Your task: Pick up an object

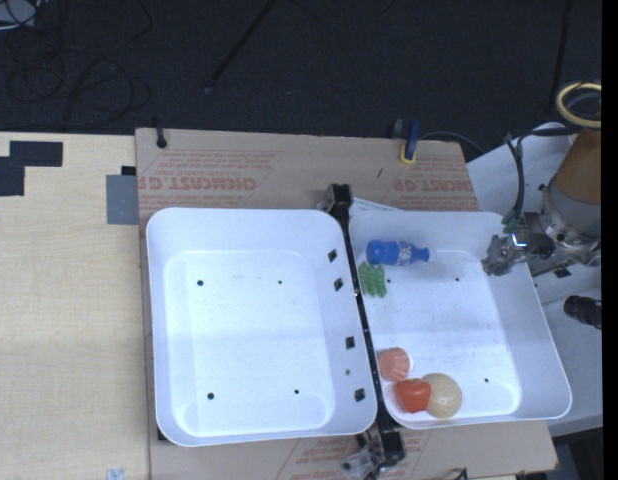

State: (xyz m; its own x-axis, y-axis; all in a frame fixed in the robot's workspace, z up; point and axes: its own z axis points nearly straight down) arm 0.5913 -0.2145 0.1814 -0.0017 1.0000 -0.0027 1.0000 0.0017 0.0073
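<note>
Right bin, as I log it: blue bottle, green toy, three round fruits. Hand at the bin's right rim; its grip I cannot tell.

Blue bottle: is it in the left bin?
No, the blue bottle lies on its side in the right bin, near its far edge, just above the green object.
</note>
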